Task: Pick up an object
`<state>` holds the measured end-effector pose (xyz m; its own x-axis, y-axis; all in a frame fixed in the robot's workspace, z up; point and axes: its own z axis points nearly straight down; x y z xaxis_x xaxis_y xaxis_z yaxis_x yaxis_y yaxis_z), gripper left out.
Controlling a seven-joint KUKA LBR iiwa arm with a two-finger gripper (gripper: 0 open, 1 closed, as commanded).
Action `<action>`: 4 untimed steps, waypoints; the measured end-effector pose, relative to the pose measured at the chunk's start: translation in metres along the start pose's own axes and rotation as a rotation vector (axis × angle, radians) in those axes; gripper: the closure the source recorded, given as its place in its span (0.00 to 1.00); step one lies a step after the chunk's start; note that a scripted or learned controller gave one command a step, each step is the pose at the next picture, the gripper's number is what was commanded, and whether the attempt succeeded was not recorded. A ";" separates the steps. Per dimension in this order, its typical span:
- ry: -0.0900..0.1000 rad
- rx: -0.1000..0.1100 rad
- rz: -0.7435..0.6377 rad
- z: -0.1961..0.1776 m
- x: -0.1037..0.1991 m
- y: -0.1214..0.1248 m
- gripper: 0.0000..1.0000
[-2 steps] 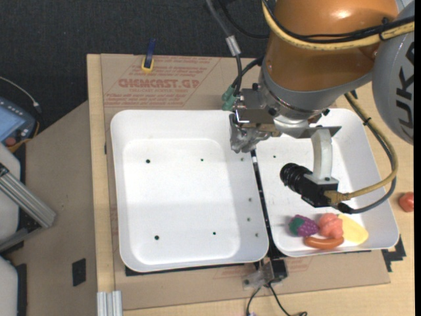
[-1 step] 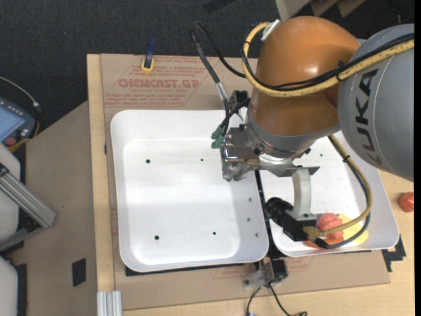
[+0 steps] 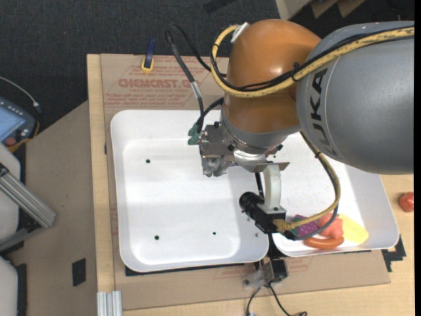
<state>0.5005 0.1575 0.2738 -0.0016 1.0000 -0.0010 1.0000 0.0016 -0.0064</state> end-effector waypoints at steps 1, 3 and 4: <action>0.000 0.002 -0.001 0.050 0.037 0.007 1.00; 0.002 -0.012 0.000 0.084 0.068 0.131 1.00; 0.004 -0.017 0.001 -0.001 0.067 0.138 1.00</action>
